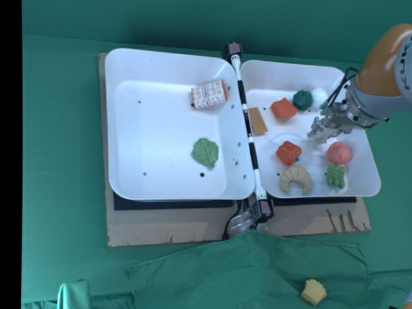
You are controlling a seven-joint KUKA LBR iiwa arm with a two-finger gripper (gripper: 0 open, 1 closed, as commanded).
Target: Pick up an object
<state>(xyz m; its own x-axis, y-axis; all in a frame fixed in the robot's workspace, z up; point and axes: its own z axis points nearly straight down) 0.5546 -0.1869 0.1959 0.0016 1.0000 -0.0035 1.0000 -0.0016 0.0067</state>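
Green-draped surface (64,172) under two white bins. Hand (320,132) low over right bin (367,184), grip state impossible to tell. Nearest target: pink ball (339,152), just beside and below-right; red pepper (289,152) farther left.

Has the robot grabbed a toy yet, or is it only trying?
Not yet, by the look of it. The gripper is low in the right bin, near the pink ball and red pepper. Both lie on the floor. Grabbing and lifting remain.
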